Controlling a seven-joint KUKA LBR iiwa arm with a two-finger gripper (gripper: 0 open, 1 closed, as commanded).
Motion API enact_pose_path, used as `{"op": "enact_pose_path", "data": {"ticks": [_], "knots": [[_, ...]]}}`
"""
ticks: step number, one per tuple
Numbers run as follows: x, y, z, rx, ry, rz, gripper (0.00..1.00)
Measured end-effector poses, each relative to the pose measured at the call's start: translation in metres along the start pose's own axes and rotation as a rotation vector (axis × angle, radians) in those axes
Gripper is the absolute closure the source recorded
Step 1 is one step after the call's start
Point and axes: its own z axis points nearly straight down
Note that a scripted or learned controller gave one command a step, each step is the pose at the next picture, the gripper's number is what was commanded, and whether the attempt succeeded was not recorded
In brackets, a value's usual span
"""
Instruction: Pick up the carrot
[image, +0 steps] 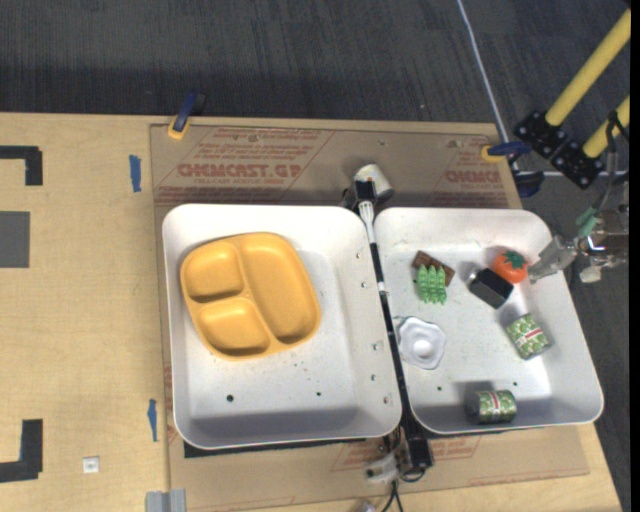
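Bench bearing two white bins

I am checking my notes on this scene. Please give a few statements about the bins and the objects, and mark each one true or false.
1. The yellow divided plate lies in the left bin. True.
2. The carrot lies on the yellow plate. False: it lies in the right bin, near its far right side.
3. A black block lies right beside the carrot. True.
4. The gripper is over the left bin. False: it is at the right bin's right edge, close to the carrot.
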Motion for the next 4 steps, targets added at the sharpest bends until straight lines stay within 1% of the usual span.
{"op": "enact_pose_path", "data": {"ticks": [1,2,3,4], "knots": [[0.079,-0.054,0.098,0.002,0.002,-0.142,0.00],[0.043,-0.032,-0.088,-0.002,-0.001,-0.223,0.00],[0.133,-0.048,0.086,0.001,0.002,-0.394,0.00],[0.086,0.006,-0.003,-0.003,-0.001,-0.554,0.00]]}}
